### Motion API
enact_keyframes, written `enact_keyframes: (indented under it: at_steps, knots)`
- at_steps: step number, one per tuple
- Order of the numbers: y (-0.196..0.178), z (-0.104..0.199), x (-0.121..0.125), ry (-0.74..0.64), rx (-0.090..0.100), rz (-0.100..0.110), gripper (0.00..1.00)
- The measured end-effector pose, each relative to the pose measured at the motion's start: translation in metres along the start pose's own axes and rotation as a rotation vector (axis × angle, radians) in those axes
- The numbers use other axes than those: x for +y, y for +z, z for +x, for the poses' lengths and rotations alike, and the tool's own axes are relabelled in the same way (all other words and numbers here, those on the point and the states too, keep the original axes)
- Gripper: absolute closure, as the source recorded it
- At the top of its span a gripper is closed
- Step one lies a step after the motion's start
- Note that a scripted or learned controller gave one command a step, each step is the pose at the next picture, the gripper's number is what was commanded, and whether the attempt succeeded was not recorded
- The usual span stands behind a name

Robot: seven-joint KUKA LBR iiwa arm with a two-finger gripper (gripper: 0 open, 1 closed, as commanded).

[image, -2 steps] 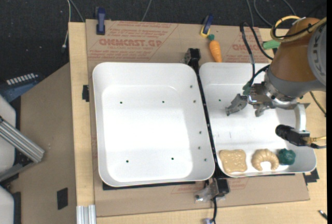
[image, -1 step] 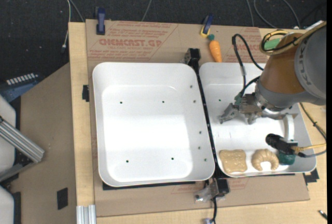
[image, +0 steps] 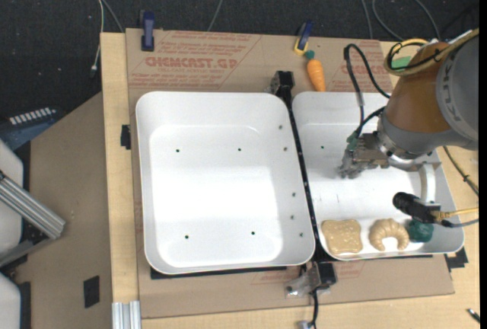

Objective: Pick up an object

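Overhead, arm (image: 426, 103) above right bin (image: 327, 110), toast (image: 342, 236), croissant (image: 389, 234)

arm (image: 437, 103) cut off at right

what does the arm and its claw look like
The arm is a thick rounded grey body with a wide orange-brown band above the wrist. Black cables loop along it, with a yellow-green one near the top. The claw is a small dark metallic piece.

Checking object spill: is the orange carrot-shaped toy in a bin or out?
Out. The orange carrot-shaped toy lies on the cardboard sheet, behind the right white bin, apart from its rim.
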State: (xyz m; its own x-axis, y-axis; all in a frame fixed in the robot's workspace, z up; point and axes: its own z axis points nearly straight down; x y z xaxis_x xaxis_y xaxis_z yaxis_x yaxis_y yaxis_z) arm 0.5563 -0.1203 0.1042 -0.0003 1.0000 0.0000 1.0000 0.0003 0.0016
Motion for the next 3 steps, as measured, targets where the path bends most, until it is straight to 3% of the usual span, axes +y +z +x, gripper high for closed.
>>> enact_keyframes:
  at_steps: [2, 3]
  knots:
    - [-0.119, -0.005, 0.013, 0.000, -0.001, -0.005, 1.00]
    - [-0.120, -0.005, 0.014, 0.000, 0.000, 0.001, 1.00]
